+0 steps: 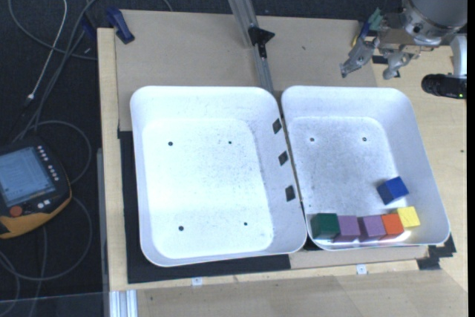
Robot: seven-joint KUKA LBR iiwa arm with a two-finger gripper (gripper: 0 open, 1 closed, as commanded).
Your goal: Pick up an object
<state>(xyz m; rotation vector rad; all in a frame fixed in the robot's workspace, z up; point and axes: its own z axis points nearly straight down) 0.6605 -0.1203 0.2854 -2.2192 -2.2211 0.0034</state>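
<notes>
Six small cubes sit in the right bin (415,122), a shallow white tray with rounded corners and a faintly speckled floor. Five form a row along its near wall: a green cube (323,225), a purple cube (348,226), a second purple cube (372,226), an orange cube (392,223) and a yellow cube (409,217), each touching its neighbour. A blue cube (392,189) lies tilted just behind the row's right end. The left bin (148,108) has the same moulded shape. The gripper (375,61) hangs above the bare bench beyond the right bin's far rim, its metal fingers spread apart with nothing between them.
</notes>
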